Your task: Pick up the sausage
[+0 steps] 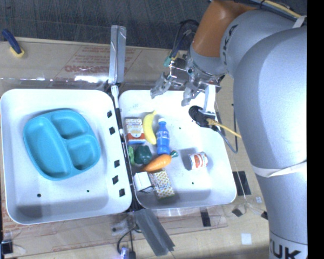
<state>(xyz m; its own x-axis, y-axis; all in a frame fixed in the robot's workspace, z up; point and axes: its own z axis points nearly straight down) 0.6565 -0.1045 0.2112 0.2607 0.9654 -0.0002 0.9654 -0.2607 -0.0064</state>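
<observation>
My gripper (173, 93) hangs over the far edge of the right bin (221, 171), its two fingers (157, 89) spread open with nothing between them. Several small items lie below it along the bin's left side. I cannot pick out a sausage among them with certainty. Nearest the gripper are a yellow banana (149, 127) and a small red and white carton (133, 129), a short way toward the front.
A blue bottle (162, 137), a green item (142, 154), a carrot (155, 163), a patterned packet (162, 183) and a small can (197, 159) also lie in the right bin. The left bin (16, 198) holds a blue divided tray (61, 142). The arm's bulk covers the right side.
</observation>
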